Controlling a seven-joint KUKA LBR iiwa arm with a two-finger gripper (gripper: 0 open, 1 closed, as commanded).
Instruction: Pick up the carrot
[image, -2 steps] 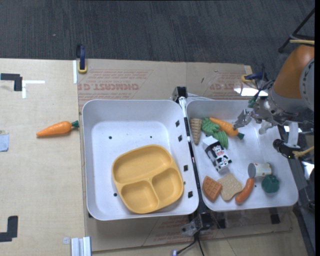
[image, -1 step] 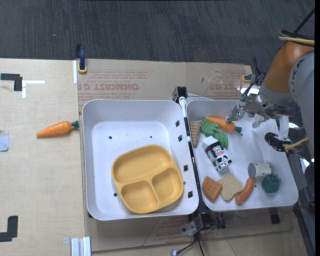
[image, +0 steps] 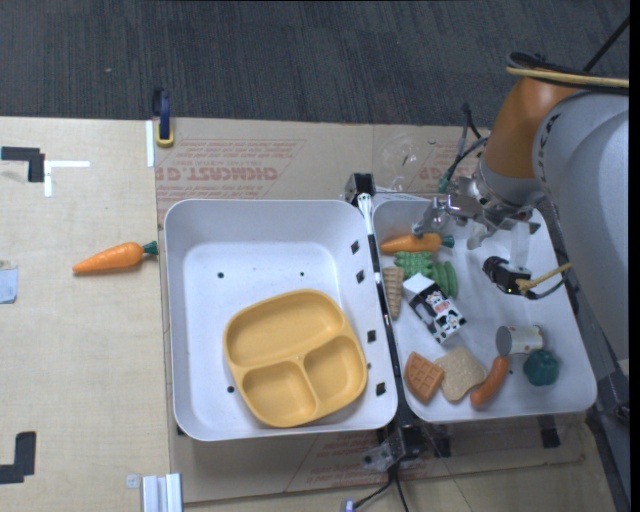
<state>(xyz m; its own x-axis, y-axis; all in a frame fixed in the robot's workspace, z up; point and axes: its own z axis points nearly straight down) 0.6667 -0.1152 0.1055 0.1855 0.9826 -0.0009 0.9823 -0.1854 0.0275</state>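
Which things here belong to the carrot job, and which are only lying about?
For the job: carrot in the right bin; gripper beside it.

Lying about: second carrot on the bench, yellow tray, waffle, bread slice, sausage, milk carton.

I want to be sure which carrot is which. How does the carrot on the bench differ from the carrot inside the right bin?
The carrot on the bench lies alone on the cardboard, left of the left bin; the carrot in the right bin lies among other toy foods, close under the gripper. The bench carrot looks bigger and thicker; the bin carrot looks slimmer. Both are orange, lie roughly sideways and have their green end to the right.
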